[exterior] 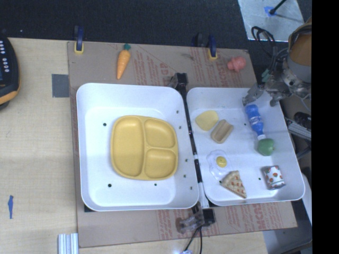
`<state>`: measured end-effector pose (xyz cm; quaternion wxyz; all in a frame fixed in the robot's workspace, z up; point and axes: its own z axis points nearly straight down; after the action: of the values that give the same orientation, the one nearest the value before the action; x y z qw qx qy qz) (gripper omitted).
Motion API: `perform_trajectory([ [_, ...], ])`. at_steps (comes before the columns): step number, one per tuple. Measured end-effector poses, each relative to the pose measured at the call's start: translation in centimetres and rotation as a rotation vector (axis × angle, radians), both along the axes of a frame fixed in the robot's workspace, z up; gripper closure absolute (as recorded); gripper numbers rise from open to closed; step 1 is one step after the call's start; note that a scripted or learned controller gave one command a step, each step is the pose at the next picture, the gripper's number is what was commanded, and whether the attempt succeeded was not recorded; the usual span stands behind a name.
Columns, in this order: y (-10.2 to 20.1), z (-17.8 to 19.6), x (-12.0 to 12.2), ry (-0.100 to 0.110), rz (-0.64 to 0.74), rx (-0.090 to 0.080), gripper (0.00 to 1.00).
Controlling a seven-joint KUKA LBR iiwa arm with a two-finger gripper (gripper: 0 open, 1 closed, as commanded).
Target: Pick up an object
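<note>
The right bin [296, 194] holds a blue bottle [255, 119], a green ball [266, 146], a small printed can [273, 177], a pizza slice [233, 184], a fried egg [218, 161], a hot dog bun [221, 131] and a yellow chip-like piece [206, 119]. My gripper [260, 99] hangs over the bin's far right corner, just above the bottle's cap end. Its fingers are spread open, with nothing between them.
A yellow divided plate [144, 147] lies in the left bin [90, 189]. A toy carrot [123, 61] and a pink toy [237, 63] rest on the board behind the bins. A dark handset [6, 70] sits at the far left edge.
</note>
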<state>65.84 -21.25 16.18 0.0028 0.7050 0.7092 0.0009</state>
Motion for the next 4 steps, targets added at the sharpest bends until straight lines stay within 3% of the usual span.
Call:
perform_trajectory([
  [1, 0.1, -5.1, -0.3, 0.013, 0.003, 0.002, 0.0],
  [2, 0.1, -3.7, -0.2, 0.009, 0.006, 0.0, 1.0],
  [3, 0.1, -3.8, -0.2, 0.011, 0.007, 0.001, 0.0],
  [4, 0.1, -7.2, -0.3, 0.012, 0.002, 0.003, 0.0],
])
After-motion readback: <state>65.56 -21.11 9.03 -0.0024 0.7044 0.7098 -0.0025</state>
